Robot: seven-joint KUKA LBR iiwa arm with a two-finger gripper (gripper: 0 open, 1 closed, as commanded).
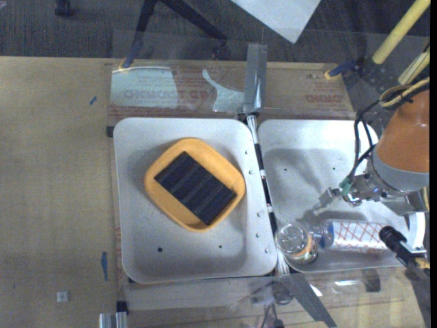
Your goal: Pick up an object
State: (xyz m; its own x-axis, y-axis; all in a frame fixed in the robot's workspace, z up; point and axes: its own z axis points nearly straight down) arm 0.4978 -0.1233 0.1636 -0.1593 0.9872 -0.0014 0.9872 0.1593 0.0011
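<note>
Objects I can count across the two bins: two in all, one per bin. In the left bin (136, 251) I see one orange tray-like piece (194, 183) with a dark ribbed panel set into its top; it lies flat near the bin's middle, turned at an angle to the bin walls, with bare white floor all round it. In the right bin (300, 142) I see one clear plastic bottle (328, 239) lying on its side along the near wall, its round end toward the divider between the bins and its red-latticed label toward the right.

The gripper (339, 195) reaches in from the right, low over the right bin, under the arm's orange band (408, 142). I make out one slim grey finger (326, 197) pointing left toward the bin's middle, just above the bottle in the picture, and I cannot tell whether it touches the bottle. I see nothing between the fingers. From this slant I cannot tell whether they are spread or closed.

Behind the bins, one strip of clear sheet (177, 91) lies on the bench, with one upright grey post (255, 74) at the line between the bins.
</note>
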